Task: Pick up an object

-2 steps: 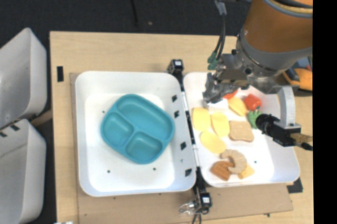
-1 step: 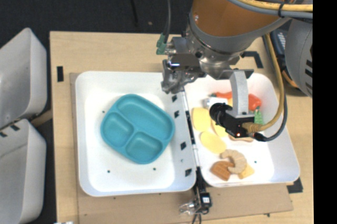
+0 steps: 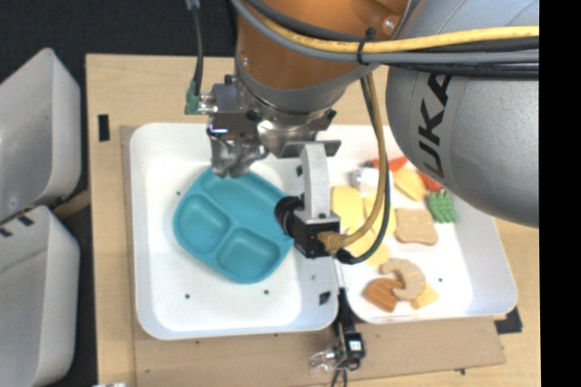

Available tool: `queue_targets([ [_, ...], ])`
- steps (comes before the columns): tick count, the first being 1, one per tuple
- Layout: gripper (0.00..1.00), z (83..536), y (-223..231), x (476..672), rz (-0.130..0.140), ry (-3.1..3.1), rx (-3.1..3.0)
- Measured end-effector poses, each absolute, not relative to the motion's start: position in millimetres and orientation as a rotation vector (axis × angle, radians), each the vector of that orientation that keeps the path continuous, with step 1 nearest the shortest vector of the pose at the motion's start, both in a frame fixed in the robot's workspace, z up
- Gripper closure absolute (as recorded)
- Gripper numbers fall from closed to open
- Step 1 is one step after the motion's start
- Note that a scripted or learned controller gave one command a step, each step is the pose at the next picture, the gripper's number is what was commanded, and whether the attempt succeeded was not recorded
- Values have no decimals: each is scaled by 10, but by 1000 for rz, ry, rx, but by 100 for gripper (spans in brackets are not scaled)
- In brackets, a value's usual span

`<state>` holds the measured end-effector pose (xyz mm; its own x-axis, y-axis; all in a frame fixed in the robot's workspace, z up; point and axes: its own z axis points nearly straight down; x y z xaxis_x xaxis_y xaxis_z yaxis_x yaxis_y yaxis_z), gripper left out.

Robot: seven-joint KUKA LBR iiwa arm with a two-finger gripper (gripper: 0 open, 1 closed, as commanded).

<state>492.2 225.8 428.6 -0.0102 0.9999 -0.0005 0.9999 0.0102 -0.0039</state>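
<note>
Arm's hunkered low over mid-frame, gripper [image 3: 238,160] right at the top edge of the teal divided plate [image 3: 231,229] in the left bin [image 3: 150,285]. Fingers closed or open? Can't tell. Toy food [image 3: 401,281] sits in the right bin [image 3: 486,281].

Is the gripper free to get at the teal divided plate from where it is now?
Probably yes: the gripper sits right over the teal plate's upper rim, with nothing lying on it.
</note>
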Motion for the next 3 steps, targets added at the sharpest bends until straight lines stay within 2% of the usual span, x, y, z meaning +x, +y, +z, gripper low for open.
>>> queue_targets([
  [1,100,5350,2213,4954,-20,-2231,-2218],
  [2,100,4616,2024,4895,12,-2219,-2222],
  [3,100,3134,1878,5293,26,-2215,-2220],
])
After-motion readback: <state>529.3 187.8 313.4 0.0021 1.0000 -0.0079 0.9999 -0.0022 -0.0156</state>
